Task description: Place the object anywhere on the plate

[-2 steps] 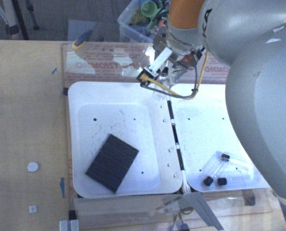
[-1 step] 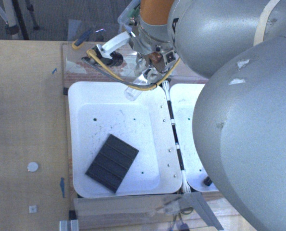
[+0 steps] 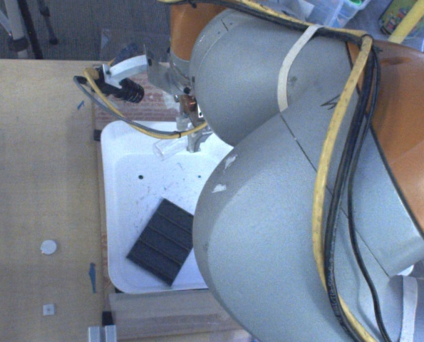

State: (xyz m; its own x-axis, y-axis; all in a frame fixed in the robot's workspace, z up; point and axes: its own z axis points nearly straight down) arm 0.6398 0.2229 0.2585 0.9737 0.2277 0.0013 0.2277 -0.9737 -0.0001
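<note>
White bin (image 3: 115,191) sits right of the bare wooden bench (image 3: 33,162); its left and near rims show, and the right part is covered by the arm (image 3: 297,191). Open floor in the bin's left and far area, with only specks there. The arm is a big grey bulk reaching in from the right, with a yellow cable (image 3: 333,155) running over it and an orange band at the far top. Gripper (image 3: 190,142) hangs at the bin's far edge, pointing down; cannot tell how the tips stand, too small and blurred. Dark ribbed block (image 3: 162,242) lies flat and tilted in the bin's near part, well apart from the gripper, with its right corner just beside the arm. A small white disc (image 3: 48,246) lies on the bench, left of the bin.
</note>
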